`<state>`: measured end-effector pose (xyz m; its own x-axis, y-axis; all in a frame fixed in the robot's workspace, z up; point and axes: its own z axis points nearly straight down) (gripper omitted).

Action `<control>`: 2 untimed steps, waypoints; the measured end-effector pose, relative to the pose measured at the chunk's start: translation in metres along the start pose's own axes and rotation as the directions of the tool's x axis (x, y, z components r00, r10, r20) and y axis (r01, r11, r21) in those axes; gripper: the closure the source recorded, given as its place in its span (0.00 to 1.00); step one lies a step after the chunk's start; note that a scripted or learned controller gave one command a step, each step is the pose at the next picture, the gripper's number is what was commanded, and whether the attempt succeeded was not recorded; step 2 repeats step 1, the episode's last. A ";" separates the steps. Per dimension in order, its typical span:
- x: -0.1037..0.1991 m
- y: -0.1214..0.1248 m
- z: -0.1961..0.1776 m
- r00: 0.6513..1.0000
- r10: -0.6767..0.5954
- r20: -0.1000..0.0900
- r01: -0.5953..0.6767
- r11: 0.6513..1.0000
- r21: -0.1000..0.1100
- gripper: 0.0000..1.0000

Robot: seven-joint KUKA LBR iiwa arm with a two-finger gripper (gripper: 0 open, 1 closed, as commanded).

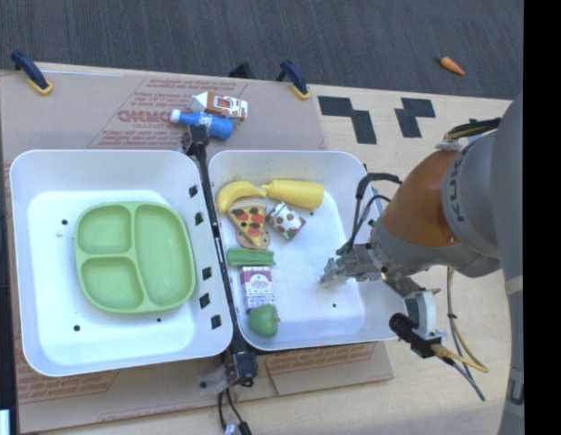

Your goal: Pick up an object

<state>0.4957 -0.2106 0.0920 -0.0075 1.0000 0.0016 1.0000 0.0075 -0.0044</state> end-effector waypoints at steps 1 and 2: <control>0.000 0.072 0.000 1.000 0.003 0.000 -0.003 1.000 -0.004 1.00; 0.000 0.072 0.000 1.000 0.003 0.000 -0.003 1.000 -0.004 1.00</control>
